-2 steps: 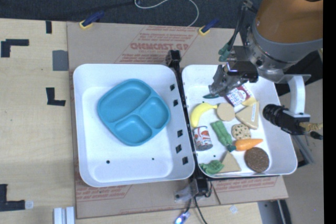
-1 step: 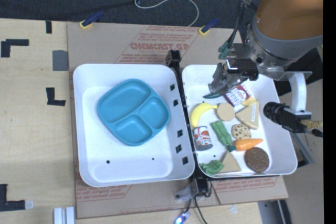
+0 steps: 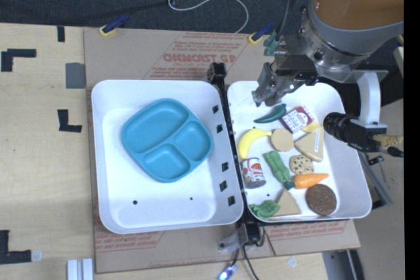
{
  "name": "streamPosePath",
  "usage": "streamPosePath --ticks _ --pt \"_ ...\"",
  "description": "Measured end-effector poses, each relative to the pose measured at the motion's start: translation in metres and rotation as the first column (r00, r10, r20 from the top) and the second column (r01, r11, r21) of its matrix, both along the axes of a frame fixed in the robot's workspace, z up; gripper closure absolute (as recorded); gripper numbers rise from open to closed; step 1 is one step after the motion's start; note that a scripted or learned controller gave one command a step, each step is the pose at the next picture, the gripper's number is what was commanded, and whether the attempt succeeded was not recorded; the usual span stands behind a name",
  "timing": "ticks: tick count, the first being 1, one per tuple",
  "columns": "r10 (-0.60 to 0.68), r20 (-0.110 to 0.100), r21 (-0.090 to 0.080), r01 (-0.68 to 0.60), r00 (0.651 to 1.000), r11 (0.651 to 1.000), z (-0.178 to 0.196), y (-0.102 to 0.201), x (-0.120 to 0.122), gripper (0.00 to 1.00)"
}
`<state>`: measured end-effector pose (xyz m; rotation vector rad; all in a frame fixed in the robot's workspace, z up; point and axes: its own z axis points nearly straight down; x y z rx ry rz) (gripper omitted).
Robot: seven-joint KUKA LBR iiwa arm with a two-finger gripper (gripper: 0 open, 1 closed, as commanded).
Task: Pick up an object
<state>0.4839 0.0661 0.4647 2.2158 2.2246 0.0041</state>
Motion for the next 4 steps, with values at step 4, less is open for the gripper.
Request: streamPosePath --ticks 4 --pt "-0.009 -0.021 -0.007 0.009 1.0 1.0 -0.265 0.051 -0.003 1.0"
